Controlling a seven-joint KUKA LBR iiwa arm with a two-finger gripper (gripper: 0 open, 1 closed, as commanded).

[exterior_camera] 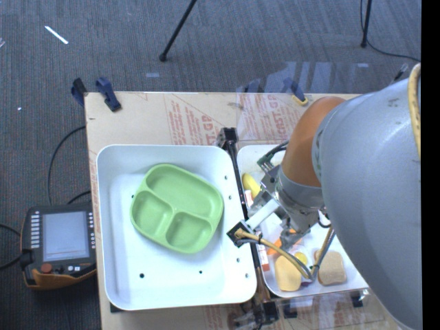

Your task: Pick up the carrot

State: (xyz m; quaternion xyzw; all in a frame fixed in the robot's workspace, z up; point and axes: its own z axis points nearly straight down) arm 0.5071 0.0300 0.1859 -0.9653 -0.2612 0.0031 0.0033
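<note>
We see a cardboard-topped bench on grey carpet. The carrot lies just beside the gripper; its grip we cannot tell.

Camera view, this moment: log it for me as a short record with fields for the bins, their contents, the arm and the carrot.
left bin: holds a green divided plate
right bin: holds a yellow piece by its left wall, a yellow food item and a tan bread-like item near the front
arm: reaches down over the right bin, covering most of it
carrot: orange bits seen under the wrist; grasp cannot be judged
</note>
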